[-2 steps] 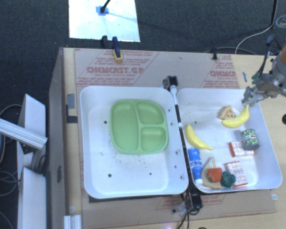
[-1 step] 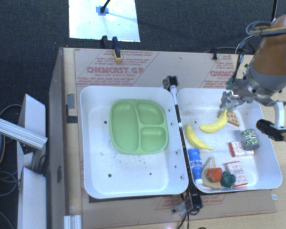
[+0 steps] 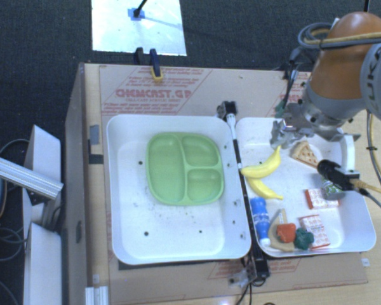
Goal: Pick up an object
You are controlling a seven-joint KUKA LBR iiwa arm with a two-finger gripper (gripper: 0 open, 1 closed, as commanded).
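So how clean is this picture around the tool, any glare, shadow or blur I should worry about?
Camera view: lighting is even and soft, and the white bins look bright but keep their detail. The tool is small, grey and slightly soft above the bananas, so its tips are hard to read. The arm's orange band carries a mild sheen. Small items near the right bin's front edge look grainy.

"CHEMCAST GP" on the bench sheet [image 3: 153, 94]
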